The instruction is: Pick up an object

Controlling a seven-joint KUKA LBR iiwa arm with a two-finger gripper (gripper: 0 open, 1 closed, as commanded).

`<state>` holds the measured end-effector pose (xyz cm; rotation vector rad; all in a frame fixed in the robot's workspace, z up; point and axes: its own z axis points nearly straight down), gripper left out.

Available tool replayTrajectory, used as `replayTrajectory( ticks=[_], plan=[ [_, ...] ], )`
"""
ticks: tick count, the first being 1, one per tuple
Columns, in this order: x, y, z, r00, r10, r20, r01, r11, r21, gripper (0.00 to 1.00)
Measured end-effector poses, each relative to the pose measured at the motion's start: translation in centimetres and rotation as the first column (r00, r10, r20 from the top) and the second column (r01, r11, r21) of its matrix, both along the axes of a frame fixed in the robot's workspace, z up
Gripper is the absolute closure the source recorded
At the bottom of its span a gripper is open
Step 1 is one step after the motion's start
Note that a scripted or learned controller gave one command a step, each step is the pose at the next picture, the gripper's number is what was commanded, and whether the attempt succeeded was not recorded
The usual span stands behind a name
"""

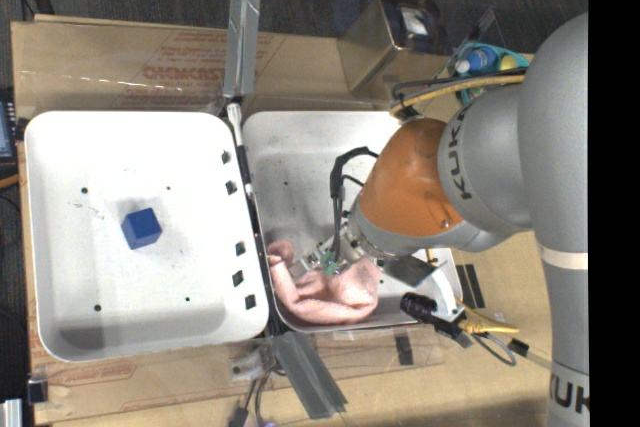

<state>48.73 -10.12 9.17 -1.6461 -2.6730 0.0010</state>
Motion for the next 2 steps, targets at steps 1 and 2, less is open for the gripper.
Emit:
replayTrajectory(
  ticks=[1, 2],
  plan=[
    [-1.0, 0.0, 0.0, 0.987, -0.162, -0.001, 0.162, 0.987, 0.001, 0.0],
    [-1.0, -5.5, 4.2, 0.926, -0.377, 0.001, 0.377, 0.926, -0.001, 0.0]
  ],
)
